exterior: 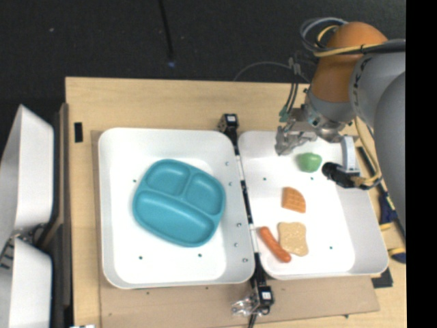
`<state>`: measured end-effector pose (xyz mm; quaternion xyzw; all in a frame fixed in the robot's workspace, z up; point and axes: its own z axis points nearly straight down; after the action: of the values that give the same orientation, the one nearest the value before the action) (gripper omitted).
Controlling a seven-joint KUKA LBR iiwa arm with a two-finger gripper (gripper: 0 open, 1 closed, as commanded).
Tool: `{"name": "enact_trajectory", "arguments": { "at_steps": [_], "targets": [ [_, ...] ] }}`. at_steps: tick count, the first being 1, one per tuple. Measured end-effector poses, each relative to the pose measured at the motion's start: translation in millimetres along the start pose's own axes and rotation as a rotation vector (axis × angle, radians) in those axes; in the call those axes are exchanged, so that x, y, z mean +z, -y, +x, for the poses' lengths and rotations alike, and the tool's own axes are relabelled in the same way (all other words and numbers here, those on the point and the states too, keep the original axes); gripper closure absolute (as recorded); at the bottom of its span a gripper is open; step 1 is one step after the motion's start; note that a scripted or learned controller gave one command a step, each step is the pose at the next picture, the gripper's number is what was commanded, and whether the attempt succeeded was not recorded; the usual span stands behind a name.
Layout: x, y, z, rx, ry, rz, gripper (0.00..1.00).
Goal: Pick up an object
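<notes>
a smooth teal divided plate (179, 202) was seen in the left bin (116, 251), while a rounded green piece (308, 161), an orange wedge (293, 199), a bread slice (293, 238) and a sausage (273, 244) were spread across the right bin (355, 251), the gripper (292, 141) was poised just beside the green piece near the far rim, its grasp not discernible.

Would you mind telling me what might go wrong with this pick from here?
1. The gripper hangs near the bin back wall, left of the green item; a straight descent may miss it.
2. The rounded green item could roll away.
3. The sausage touches the bread, complicating picks there.
</notes>
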<state>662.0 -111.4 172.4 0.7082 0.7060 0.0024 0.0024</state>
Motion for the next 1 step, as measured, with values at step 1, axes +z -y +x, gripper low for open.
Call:
{"name": "enact_trajectory", "arguments": {
  "at_steps": [1],
  "targets": [
    [-34.4, -1.5, -1.2, -0.003, 0.000, 0.001, 1.00]
  ]
}}
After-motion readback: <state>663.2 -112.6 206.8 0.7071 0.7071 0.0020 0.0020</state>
